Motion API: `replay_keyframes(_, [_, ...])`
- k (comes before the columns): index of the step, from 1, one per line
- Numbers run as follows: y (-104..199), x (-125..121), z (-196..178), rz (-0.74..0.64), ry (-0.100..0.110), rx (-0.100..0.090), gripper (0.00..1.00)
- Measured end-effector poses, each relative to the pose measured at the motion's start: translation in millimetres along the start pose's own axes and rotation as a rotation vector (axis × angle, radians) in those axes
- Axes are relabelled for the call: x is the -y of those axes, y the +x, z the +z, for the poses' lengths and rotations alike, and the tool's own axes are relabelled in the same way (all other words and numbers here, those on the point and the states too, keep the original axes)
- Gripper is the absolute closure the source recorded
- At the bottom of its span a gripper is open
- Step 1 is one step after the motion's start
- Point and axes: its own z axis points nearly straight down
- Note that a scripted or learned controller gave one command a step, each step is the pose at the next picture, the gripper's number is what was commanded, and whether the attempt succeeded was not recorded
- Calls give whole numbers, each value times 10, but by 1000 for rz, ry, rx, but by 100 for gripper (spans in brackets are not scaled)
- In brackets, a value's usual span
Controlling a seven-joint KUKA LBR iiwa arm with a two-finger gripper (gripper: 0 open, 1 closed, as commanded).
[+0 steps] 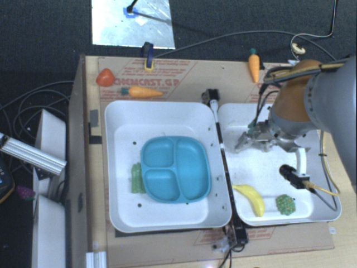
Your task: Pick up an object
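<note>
Yellow banana (250,199) and broccoli (286,204) are seen near in the right bin (234,115); the gripper (244,142), splayed wide, is poised above them.

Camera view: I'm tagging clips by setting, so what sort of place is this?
Probably a robotics lab bench: a robot arm over two white bins, toy food like a banana, and loose cables on dark carpet.

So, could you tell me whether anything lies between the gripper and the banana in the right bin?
Nothing visible does. The gripper hangs over the upper part of the right bin, and the banana lies nearer the front wall, with bare white floor between them. The broccoli sits off to the banana's right, apart from it.
</note>
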Motion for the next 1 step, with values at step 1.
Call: replay_keyframes(1, [-237,-550,-11,-1,-3,2,0])
